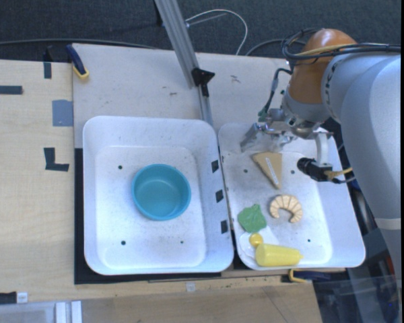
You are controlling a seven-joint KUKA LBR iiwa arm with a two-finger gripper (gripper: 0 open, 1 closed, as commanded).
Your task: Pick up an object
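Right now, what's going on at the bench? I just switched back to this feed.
The KUKA arm reaches in from the right, its gripper low over the far end of the right bin, just above a tan wedge. Nothing shows between its fingers. Also in that bin lie a croissant, a green leafy piece and a yellow bottle. The left bin holds a blue bowl.

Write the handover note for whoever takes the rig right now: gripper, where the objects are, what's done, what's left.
Gripper: low over the far end of the right bin, just beyond the cheese wedge; nothing seen between its fingers.
Right bin: cheese wedge, croissant, green leafy piece, yellow bottle.
Left bin: blue bowl.
Done: the arm has reached the right bin.
Left: grasp and lift an object; the cheese wedge is nearest.
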